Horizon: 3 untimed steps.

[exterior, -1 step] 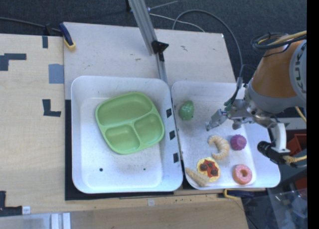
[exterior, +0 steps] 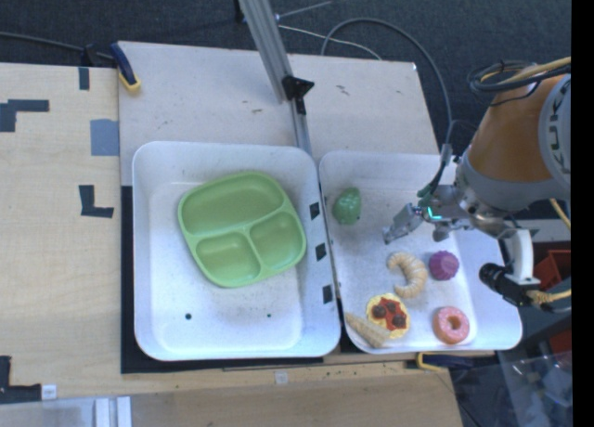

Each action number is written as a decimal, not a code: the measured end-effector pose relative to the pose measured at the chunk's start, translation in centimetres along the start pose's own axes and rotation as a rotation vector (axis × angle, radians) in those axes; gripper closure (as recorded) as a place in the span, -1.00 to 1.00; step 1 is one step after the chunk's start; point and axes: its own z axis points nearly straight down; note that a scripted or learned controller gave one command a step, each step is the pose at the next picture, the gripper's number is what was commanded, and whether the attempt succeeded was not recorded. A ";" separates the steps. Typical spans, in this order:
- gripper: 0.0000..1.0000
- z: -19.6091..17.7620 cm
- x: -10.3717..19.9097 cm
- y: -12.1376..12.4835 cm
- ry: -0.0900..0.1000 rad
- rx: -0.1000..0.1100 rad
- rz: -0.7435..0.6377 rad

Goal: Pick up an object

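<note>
— What worries you, standing here?

— The crowding. The tool (exterior: 406, 224) hangs over the right-hand shallow white bin (exterior: 371, 167), and the things below it lie close together: a pale curved croissant-shaped toy (exterior: 407, 273), a round purple ball-like toy (exterior: 444, 265) just beside it, a small tart-shaped toy with red and yellow filling (exterior: 388, 313) and a pink ring doughnut toy (exterior: 452, 325) nearer the bin's front edge. If the tool drops between two of them, I reckon it shoves one aside and closes on nothing.

— Is the tool spread or pinched?

— I cannot tell. It is a dark shape from up here, with a little teal light behind it. Nothing sits in it that I can make out.

— Which piece is nearest to it?

— The croissant toy, I would say. It lies just toward the front edge of the bin from the tool, near but apart. The small green rounded toy (exterior: 347, 205) sits alone toward the bin's left wall, off to the tool's other side.

— So the green one is safer?

— Likely, since nothing crowds it. Though it is rounded and may roll away from a skewed grip, toward the wall shared with the left bin (exterior: 148, 230), where the light green divided plastic plate (exterior: 242, 226) lies.
</note>
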 end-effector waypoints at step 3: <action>-1.00 10.9 -0.8 0.5 -0.002 -0.001 0.001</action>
